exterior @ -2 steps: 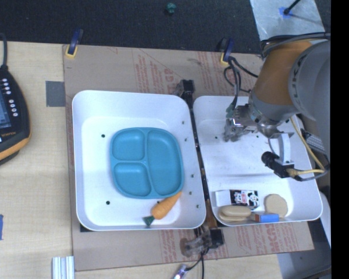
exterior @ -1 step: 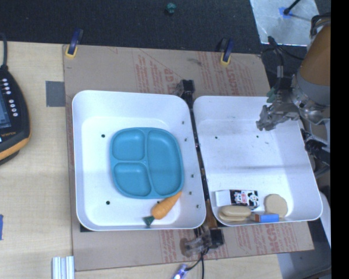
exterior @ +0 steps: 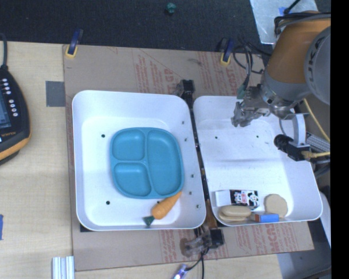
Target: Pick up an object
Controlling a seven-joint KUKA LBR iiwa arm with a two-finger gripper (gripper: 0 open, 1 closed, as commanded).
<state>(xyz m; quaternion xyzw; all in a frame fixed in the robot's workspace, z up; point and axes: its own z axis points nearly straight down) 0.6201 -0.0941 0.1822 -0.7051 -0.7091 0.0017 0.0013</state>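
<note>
Lying along the near wall of the right bin [exterior: 305, 176], a small cluster of objects is seen: a small box with a black-and-white printed face [exterior: 242, 197], a tan oval piece [exterior: 235, 213] just in front of it, a round tan disc [exterior: 276, 203] to its right, and a small blue piece [exterior: 267, 218] touching the disc's near edge. Any of these could serve as the object to be picked; the box is judged the most promising, being stiff, light and flat-sided, so it could be taken across its shorter width, though its closeness to the oval piece and the bin wall leaves little room. The tan items look like light toy food, smooth and rounded, and may be expected to slip unless gripped across the middle. In the left bin [exterior: 84, 156] a blue divided plate [exterior: 146, 161] is set near the centre, with a toy carrot [exterior: 165, 207] resting just off its near edge; the carrot is tapered and would best be held at its thicker part. The gripper [exterior: 245, 114] is held over the far part of the right bin, well apart from the cluster, and nothing is seen in its grasp; whether the fingers are open cannot be told. A handheld control pendant [exterior: 3, 118] lies on the bench [exterior: 29, 202] to the left.
</note>
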